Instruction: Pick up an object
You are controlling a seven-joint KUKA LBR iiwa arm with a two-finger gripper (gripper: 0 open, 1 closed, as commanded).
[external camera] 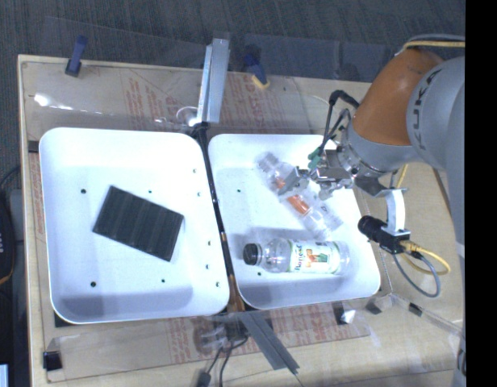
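The arm (410, 111) reaches in over the right bin (232, 216), and its jaws (317, 176) sit low above the bin's far half; whether they stand wide or narrow cannot be told, as the wrist hardware hides them. Just to the left of the jaws lies a small clear bottle (277, 170), tilted, touching or nearly touching them. Right below the jaws lies a second small clear item with an orange part (301, 205). Nearer the camera from the jaws, along the bin's near wall, a larger clear bottle with a black cap and a printed label (297, 256) lies on its side. Well off to the left, in the left bin (63, 160), a dark flat rectangular pad (139, 222) lies slantwise. Both bins rest on the counter (111, 79).
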